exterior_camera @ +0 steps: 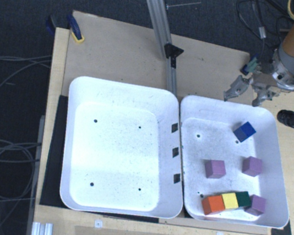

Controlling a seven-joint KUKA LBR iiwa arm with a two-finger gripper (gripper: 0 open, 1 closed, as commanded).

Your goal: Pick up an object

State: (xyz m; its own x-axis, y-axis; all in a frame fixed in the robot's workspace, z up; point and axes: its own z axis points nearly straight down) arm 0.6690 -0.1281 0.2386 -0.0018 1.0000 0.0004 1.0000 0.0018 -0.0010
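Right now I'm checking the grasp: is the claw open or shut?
Open. The claw hangs above the right bin's far rim, its two fingers spread apart with nothing between them.

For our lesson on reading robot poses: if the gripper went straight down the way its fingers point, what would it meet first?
Probably the far rim of the right bin, or the bench just behind it. The gripper hangs open above that edge, holding nothing. The blue cube lies nearer the camera, likely off that line; depth is unclear.

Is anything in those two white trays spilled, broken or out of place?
Nothing stands out. The blocks all sit inside the right tray: a blue cube, three purple ones, and an orange-yellow-green row at the front. The pincer hangs above the tray's far rim.
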